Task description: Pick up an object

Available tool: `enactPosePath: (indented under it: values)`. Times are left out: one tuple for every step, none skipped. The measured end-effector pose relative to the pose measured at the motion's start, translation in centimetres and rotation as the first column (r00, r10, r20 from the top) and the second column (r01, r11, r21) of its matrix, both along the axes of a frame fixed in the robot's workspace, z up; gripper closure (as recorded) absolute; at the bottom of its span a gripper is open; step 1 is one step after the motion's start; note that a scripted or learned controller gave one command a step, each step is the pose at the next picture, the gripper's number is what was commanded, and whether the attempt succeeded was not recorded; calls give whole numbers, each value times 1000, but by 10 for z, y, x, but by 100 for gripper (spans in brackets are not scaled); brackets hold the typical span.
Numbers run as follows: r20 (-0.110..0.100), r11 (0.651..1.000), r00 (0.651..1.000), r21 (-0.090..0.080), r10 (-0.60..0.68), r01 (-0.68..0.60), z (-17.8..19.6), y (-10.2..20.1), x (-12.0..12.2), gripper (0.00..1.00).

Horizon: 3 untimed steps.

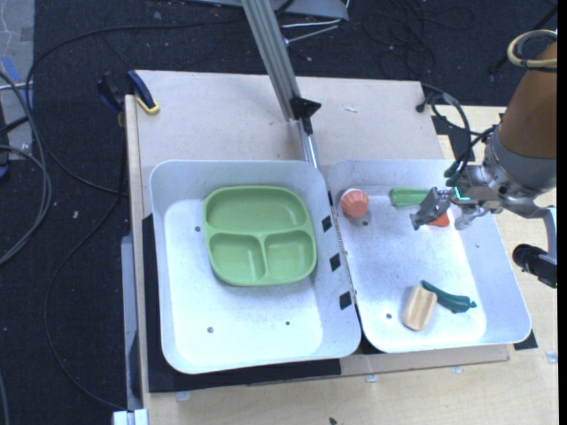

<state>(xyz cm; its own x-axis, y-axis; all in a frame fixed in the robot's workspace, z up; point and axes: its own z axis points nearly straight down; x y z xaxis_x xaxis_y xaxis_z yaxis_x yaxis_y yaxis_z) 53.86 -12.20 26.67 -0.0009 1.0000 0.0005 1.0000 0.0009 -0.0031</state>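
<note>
My gripper (441, 216) hangs over the back of the right bin (496, 326), open, its two dark fingers spread apart. A small orange-red object (440, 223) shows in the gap between them, partly hidden, and I cannot tell whether they touch it. Just to its left a green stick-like object (406, 197) lies against the bin's back wall. A round orange-and-white object (354, 204) sits at the bin's back left. A tan cylinder (418, 308) and a dark teal piece (452, 300) lie near the front.
The left bin (177, 326) holds a green three-compartment tray (261, 235). A slanted metal pole (275, 47) comes down to the ridge between the bins. Cables hang beside the arm's wrist at the right.
</note>
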Motion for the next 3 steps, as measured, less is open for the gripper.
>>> enactPosePath:
  values:
    - [2,1000,1000,0,0,0,1,0,1,0]
    - [-2,1000,1000,0,-1,1,-52,8,-7,0]
    - [-3,1000,1000,0,-3,3,-108,2,-16,0]
